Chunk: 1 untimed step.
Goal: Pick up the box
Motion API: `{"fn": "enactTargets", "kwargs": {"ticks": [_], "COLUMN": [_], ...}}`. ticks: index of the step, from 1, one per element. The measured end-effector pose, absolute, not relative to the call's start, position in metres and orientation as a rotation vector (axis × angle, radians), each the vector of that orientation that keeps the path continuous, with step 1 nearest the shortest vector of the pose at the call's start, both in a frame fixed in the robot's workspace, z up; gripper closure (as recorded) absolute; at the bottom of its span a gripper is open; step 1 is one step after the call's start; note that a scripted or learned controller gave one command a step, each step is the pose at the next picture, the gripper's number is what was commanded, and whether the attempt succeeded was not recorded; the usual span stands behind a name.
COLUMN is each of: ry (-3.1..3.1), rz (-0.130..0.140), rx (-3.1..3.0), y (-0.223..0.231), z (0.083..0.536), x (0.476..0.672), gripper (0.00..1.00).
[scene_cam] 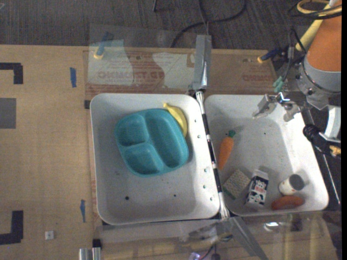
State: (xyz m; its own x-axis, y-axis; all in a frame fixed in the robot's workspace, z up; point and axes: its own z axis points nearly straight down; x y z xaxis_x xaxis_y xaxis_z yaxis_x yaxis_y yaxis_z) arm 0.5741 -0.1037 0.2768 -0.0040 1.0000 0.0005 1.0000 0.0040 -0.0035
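The box [257, 188], a small white carton with black cow patches, is standing in the right bin [271, 145] near its front edge, beside a sponge [237, 182]. The pincer [274, 106] is hovering open, empty, well apart.

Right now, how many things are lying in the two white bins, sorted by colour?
Teal: 1, divided plate
Yellow: 1, banana
Orange: 2, carrot, sausage
White: 2, milk box, small cup
Grey: 1, sponge
Total: 7
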Motion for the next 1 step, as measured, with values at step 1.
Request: {"fn": "enactTargets", "kwargs": {"ticks": [1], "ry": [-2.332], "rz": [0.002], "rx": [-2.102], "y": [-0.1207], "z": [0.1304], "x": [0.6124], "gripper": [0.00]}}
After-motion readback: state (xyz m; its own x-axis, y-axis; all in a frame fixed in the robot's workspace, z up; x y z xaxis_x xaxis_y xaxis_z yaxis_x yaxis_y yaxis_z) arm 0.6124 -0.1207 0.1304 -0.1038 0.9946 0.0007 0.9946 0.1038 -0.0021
